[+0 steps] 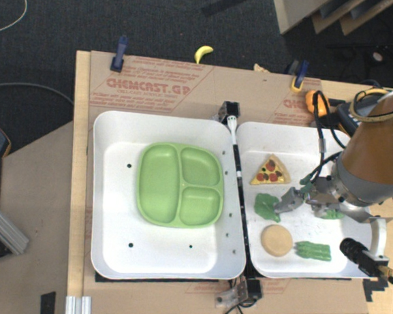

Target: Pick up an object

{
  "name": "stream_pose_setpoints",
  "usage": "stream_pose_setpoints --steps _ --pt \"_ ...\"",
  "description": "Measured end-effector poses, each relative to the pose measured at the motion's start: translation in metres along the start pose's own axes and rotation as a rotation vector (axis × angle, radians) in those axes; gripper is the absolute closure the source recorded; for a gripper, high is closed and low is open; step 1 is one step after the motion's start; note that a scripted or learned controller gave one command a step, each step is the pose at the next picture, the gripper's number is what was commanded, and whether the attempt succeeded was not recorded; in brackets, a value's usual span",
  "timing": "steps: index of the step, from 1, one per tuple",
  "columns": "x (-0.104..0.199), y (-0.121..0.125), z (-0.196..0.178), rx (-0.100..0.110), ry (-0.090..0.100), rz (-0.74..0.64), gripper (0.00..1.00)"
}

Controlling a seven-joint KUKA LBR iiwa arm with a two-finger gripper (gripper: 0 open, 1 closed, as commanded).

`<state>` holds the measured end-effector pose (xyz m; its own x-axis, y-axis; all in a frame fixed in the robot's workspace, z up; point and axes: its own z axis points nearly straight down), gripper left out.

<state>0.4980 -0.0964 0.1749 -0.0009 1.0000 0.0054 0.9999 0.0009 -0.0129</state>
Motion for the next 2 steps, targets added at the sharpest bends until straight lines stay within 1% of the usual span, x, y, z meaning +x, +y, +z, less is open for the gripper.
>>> stream_pose_setpoints --steps 1,2 --pt "-0.063 0.018 0.065 -0.009 -0.005 0.004 0.0" --pt "-0.132 0.056 0.045 -0.018 -0.01 0.004 0.0"
